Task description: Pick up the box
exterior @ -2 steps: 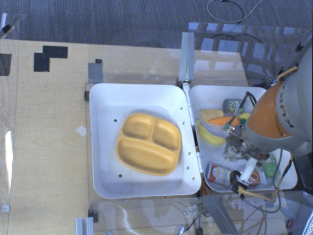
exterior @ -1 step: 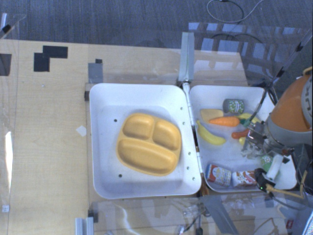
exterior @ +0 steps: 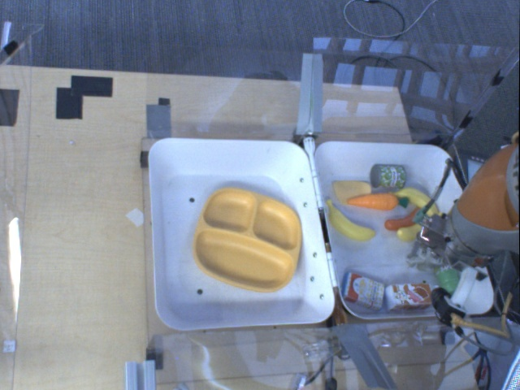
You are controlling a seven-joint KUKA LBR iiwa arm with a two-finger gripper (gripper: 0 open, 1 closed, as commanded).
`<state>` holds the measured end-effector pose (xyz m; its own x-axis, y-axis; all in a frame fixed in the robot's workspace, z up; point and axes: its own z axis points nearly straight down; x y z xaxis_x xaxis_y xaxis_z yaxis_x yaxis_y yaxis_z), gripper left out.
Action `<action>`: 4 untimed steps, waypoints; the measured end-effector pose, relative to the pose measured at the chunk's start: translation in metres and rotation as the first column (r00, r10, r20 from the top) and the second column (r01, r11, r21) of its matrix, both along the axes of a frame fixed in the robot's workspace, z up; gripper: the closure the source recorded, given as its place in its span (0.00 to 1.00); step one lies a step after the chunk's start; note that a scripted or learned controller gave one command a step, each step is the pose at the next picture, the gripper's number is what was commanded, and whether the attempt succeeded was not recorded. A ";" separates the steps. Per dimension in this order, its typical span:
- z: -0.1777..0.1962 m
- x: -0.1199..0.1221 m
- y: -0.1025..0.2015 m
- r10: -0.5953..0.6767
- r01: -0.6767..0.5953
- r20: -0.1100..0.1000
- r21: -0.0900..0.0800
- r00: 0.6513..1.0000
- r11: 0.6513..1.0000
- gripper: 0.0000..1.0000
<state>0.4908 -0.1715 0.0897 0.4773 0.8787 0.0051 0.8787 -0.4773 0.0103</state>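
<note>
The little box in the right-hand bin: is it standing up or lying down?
Lying down. The box rests flat on its side along the near wall of the right bin, its printed face turned up.

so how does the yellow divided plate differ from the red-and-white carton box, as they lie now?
The yellow divided plate sits in the left white bin; the red-and-white carton box lies in the right white bin. The plate is far larger in the view than the box. The plate is one plain colour with three compartments; the box is printed and lies on its side along the near wall. Both rest flat on a bin floor, untouched by the gripper.
</note>
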 end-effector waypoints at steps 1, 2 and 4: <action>0.001 0.005 0.061 -0.204 0.204 0.007 -0.002 0.979 0.979 1.00; 0.000 0.002 -0.005 -0.282 0.282 0.001 0.007 0.959 0.959 1.00; 0.000 0.015 -0.011 -0.385 0.385 -0.003 0.004 0.923 0.923 1.00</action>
